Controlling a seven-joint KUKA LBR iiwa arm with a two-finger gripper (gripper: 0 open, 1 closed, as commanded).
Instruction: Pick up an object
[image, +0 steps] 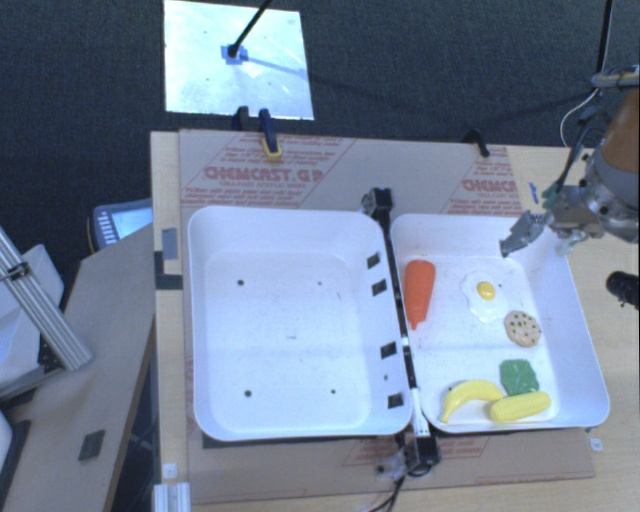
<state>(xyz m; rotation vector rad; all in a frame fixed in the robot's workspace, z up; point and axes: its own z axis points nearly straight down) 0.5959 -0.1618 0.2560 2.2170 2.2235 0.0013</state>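
A: Nearest edge first. In the right bin (590, 385) we log a banana (467, 396) at the near wall, curved, and just to its right a yellow piece we read as corn (520, 406); at this size we cannot confirm that. The two look to be touching end to end.

B: Behind the corn sits a green item (518, 375), dark and lumpy. We cannot name it; its near edge is covered by the corn.

A: Agreed. Farther back, a round cookie (522, 327) lies just beside a fried egg (484, 296), which is to its far left. We cannot tell whether their edges meet.

B: At the left side of that bin, a carrot (417, 290) lies lengthwise along the divider, thick end far, tip near, apart from the egg.

A: The left bin (200, 300) shows us only small dark spots on its floor, too small to identify.

B: The gripper (522, 236) sits over the far right corner of the right bin, well apart from the food items. We see a grey pointed shape angled down and left, but it is blurred and we cannot tell how it is set or whether it has anything. The arm (612, 170) is cut off by the right edge.

A: Farthest, a shiny plate (200, 70) lies beyond the bench (330, 160), its surface washed out by glare.
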